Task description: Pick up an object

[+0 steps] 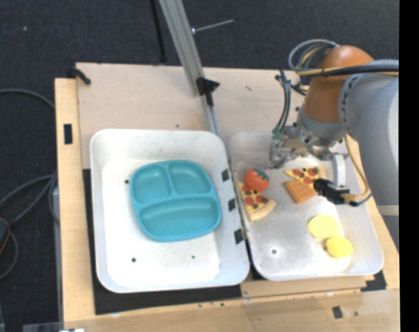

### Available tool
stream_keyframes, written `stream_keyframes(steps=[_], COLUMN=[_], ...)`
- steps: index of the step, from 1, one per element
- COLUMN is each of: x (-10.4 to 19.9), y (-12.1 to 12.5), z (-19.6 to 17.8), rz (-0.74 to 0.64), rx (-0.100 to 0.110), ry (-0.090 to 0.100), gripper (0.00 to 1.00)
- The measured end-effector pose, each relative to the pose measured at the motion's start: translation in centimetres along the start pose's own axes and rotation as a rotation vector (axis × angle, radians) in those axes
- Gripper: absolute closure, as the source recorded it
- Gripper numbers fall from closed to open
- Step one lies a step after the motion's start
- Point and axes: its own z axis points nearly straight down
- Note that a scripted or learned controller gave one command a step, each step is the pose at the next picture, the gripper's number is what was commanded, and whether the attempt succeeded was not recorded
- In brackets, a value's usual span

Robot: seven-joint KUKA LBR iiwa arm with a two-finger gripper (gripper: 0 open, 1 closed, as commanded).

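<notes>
- Hovering over the back of the right bin (292, 268), the gripper (287, 151) hangs just behind the toys; whether it is open or shut cannot be told, since the wrist hides it.
- Candidate objects lie in the right bin: a tomato (256, 179) touching a pizza slice (257, 204), a second pizza slice (301, 184), two yellow discs (331, 235) nearer the front.
- A teal divided plate (175, 200) sits in the left bin (113, 151).
- Advice — choose one target, probably the second pizza slice, which is near; centre over it, descend straight, and close only once it sits between the tips.
</notes>
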Motion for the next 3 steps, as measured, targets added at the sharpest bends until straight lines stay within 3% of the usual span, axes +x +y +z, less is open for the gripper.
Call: stream_keyframes(steps=[1,3], x=[0.9,-0.2], y=[0.3,0.7], z=[-5.6,-14.8], rz=[-0.007,-0.007], rx=[0.000,0.001], ry=[0.002,0.002], gripper=[1.00,1.00])
